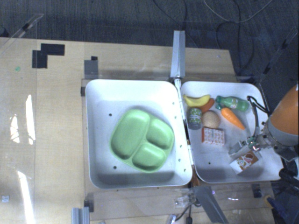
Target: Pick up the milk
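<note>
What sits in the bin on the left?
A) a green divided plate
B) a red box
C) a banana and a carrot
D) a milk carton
A: the green plate, with its three sections, lies in the left bin, while the banana, carrot, red box and milk carton are all in the right bin.

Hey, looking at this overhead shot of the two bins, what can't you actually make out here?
- Claw: too small and blurred in the camera view to tell how its fingers stand over the milk carton.
- Arm: cut off by the right edge.
- Milk carton label: too small to read.
- Small can label: blurred.
</note>
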Tool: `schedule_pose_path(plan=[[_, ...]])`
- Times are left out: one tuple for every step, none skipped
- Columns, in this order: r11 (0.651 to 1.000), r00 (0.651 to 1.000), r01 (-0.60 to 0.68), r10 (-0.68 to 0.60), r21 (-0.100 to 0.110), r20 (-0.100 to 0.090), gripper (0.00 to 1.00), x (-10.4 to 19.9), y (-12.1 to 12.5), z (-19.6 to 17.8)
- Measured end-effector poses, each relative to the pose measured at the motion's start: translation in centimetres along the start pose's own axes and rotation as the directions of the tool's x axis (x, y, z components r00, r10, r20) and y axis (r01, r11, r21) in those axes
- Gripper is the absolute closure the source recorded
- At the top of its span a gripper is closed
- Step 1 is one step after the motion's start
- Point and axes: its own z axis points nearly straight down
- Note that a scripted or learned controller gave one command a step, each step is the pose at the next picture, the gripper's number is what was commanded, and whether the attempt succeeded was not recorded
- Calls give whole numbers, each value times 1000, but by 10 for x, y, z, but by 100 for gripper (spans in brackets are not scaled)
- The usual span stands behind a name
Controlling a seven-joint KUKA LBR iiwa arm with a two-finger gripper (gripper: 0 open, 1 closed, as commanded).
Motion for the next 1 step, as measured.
schedule_pose_path(plan=[[998, 998, 67, -67, -3, 6, 0, 6, 2, -1]])
